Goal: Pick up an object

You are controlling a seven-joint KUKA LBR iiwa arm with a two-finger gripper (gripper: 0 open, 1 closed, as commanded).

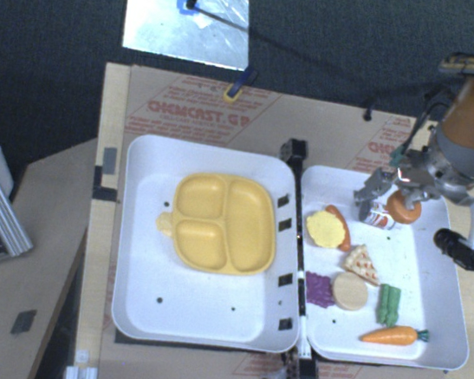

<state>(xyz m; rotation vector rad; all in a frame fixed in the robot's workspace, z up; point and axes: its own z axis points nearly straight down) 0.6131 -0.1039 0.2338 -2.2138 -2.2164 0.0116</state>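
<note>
My gripper (386,199) hangs over the back of the right bin (450,293), reaching in from the upper right. A round orange piece (406,209) sits right under its tip, with a small white and red item (379,218) beside it; whether either is held is unclear. Loose in the same bin lie a yellow round piece (324,230), a toast-like wedge (361,264), a purple piece (319,289), a beige disc (350,291), a green piece (388,304) and a carrot (391,335).
The left bin (131,292) holds a yellow divided plate (219,223). A black ridge (295,245) separates the two bins. A black cylinder (456,246) with a white bracket juts over the right bin's right side.
</note>
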